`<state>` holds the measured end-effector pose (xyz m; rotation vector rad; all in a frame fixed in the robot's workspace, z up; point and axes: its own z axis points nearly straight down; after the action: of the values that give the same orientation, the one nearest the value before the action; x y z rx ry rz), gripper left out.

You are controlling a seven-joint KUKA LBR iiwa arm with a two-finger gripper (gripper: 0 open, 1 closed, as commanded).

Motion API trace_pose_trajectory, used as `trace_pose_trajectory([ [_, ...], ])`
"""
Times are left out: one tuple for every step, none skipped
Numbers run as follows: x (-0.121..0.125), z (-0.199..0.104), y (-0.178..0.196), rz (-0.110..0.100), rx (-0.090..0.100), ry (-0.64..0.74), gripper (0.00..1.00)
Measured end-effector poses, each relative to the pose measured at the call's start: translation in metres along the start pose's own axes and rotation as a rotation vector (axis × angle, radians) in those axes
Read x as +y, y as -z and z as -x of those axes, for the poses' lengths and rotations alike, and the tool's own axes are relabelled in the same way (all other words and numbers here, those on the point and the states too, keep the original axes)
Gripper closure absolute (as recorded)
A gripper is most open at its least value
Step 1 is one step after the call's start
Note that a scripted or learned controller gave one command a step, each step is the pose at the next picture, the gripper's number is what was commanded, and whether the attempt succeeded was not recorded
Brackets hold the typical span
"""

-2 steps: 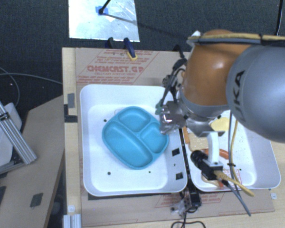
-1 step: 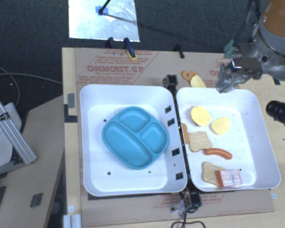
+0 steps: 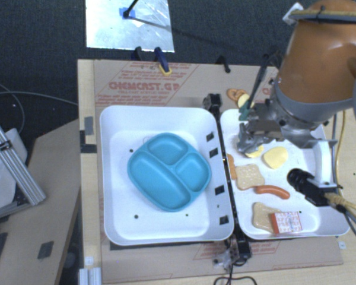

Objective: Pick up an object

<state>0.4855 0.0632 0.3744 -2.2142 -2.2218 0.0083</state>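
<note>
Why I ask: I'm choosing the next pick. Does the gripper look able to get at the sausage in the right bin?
Probably yes. The sausage lies uncovered in the right bin, toast slice close beside it, and the gripper is over that bin.

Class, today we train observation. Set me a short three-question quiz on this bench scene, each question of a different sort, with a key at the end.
1. True or false: the blue divided plate lies in the bin on the view's left.
2. Multiple choice: where is the claw?
A. Over the blue divided plate
B. Over the bin on the view's right
C. Off the bench, over the dark floor
3. Short answer: how many compartments does the blue divided plate have?

Key: 1 true; 2 B; 3 three.
</note>
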Motion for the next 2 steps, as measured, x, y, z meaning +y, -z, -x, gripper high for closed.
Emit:
trace_pose_trajectory([
  [0.001, -0.031, 0.018, 0.011, 0.001, 0.003, 1.00],
  [0.001, -0.067, -0.070, 0.001, 0.000, 0.005, 1.00],
])
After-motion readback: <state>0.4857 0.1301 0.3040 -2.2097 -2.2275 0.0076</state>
